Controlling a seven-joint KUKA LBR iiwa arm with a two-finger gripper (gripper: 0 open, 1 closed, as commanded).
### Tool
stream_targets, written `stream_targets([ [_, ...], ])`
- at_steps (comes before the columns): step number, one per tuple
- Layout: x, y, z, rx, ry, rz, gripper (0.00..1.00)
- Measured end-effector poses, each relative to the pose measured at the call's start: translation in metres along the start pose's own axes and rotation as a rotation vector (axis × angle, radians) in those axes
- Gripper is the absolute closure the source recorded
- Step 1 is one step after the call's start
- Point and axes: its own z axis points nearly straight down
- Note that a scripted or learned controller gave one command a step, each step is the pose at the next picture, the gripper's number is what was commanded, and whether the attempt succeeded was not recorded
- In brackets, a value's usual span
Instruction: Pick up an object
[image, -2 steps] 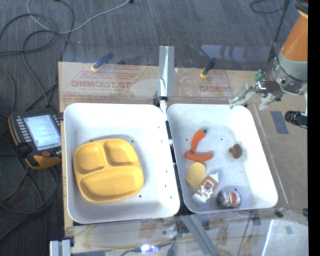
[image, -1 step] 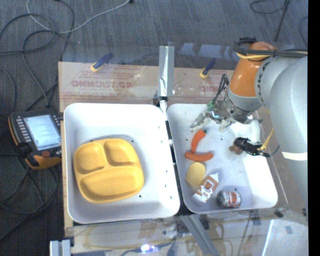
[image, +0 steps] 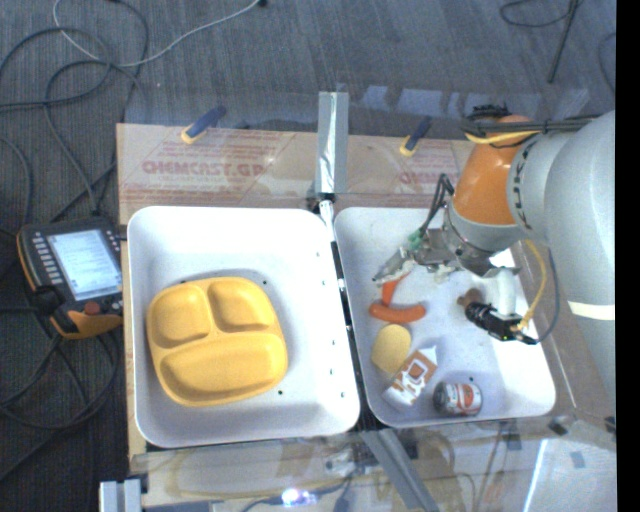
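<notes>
The right bin holds several small objects. An orange sausage-shaped piece lies near its left wall, with a small red curved piece just above it. Below them are a yellow rounded object, a white and orange carton and a metal can. My gripper hangs over the upper left part of this bin, just above the red piece. Its fingers look spread, with nothing between them.
The left bin bears a yellow divided plate. A divider wall separates the two bins. A small brown item lies beside a black cable end near the arm. A handheld pendant sits off the bench at left.
</notes>
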Motion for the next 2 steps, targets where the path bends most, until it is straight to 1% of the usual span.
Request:
stream_targets([
  [1, -0.001, 0.001, -0.01, -0.001, 0.0, 0.0, 1.0],
  [2, 0.022, 0.049, -0.193, 0.01, 0.005, -0.244, 1.0],
])
